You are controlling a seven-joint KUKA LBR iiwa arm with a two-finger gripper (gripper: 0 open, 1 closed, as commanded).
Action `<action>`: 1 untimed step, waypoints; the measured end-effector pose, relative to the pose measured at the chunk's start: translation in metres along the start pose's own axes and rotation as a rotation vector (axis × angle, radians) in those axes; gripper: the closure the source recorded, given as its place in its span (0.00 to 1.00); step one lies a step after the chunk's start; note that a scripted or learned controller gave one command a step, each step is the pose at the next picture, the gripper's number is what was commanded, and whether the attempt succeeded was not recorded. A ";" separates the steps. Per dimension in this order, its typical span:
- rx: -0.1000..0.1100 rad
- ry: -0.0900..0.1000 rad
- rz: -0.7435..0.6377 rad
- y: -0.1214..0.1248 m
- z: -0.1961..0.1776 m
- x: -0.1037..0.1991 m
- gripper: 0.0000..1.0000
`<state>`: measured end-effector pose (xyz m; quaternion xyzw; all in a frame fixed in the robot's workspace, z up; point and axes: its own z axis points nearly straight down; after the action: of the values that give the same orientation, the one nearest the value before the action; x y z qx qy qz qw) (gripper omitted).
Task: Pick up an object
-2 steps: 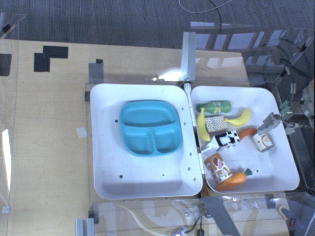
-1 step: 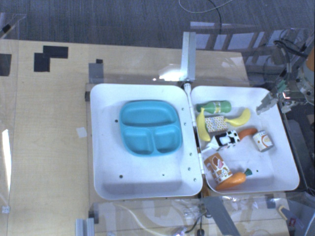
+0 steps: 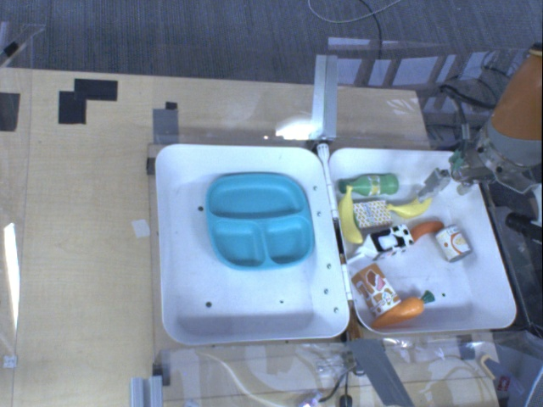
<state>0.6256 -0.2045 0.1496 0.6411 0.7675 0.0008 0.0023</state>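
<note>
Gripper over the right bin, above a banana.
I can't tell the claw's state; the blue tray sits in the left bin.

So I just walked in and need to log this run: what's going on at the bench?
A robot arm reaches in from the right, its hand poised over the far side of the right bin, close to a yellow banana. Nothing shows between its fingers. That bin also holds a green bottle, a carrot, a small can and other toy food. The left bin holds a blue divided plate, lying untouched.
</note>
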 end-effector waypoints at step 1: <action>-0.023 -0.012 0.067 -0.005 0.041 -0.003 0.00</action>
<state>0.6217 -0.2086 0.1090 0.6663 0.7456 0.0059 0.0139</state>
